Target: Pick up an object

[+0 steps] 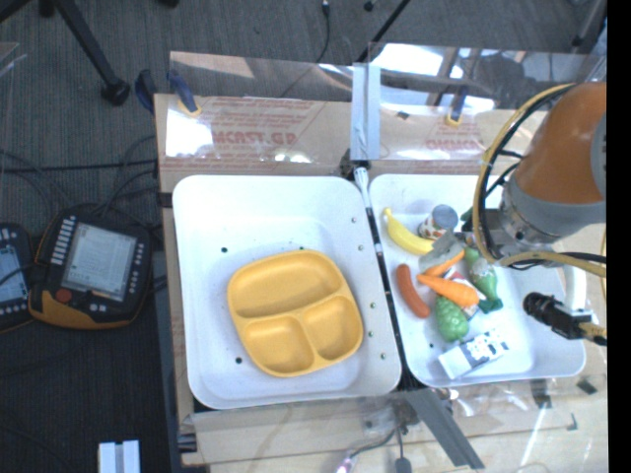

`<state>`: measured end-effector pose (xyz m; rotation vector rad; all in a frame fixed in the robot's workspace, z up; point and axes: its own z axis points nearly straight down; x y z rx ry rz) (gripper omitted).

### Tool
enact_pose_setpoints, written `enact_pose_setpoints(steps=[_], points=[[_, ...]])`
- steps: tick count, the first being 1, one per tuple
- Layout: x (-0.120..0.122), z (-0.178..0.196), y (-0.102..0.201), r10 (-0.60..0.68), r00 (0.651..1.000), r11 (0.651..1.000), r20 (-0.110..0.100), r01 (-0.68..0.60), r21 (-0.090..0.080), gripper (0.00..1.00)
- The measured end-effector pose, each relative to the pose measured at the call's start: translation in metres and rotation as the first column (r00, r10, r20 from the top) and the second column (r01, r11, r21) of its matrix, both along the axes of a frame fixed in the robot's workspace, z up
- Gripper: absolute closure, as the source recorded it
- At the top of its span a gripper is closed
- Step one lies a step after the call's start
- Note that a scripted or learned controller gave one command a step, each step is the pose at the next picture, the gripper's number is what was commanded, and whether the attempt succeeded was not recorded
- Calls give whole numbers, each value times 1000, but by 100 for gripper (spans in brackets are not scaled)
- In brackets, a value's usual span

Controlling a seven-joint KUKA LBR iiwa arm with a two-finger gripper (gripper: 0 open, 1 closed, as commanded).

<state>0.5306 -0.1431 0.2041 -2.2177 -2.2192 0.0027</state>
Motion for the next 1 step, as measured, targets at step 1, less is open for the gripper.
enact_pose_setpoints(steps=[1], points=[[-2,-97,-37,208,978,978,25,-207,-14,0]])
